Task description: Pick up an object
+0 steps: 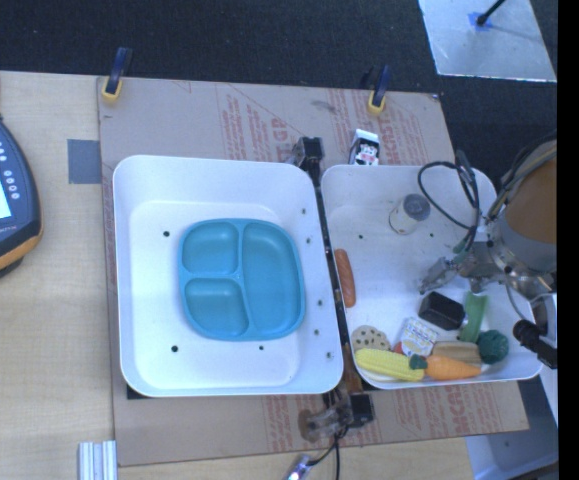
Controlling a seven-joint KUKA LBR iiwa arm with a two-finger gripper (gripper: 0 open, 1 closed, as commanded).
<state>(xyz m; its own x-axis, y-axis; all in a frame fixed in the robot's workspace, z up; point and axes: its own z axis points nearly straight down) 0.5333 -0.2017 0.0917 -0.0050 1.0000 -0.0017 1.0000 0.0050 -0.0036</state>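
camera view: gripper [447, 271] over right bin [369, 193] centre

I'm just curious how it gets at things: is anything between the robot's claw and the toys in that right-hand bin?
Nothing visible blocks it. The gripper hangs over the right bin, directly above the black block and green piece. The corn and carrot lie close together along the near wall.

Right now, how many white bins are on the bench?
2. The left bin holds a blue divided plate. The right bin sits beside it, holding toy food such as a corn cob and a carrot.
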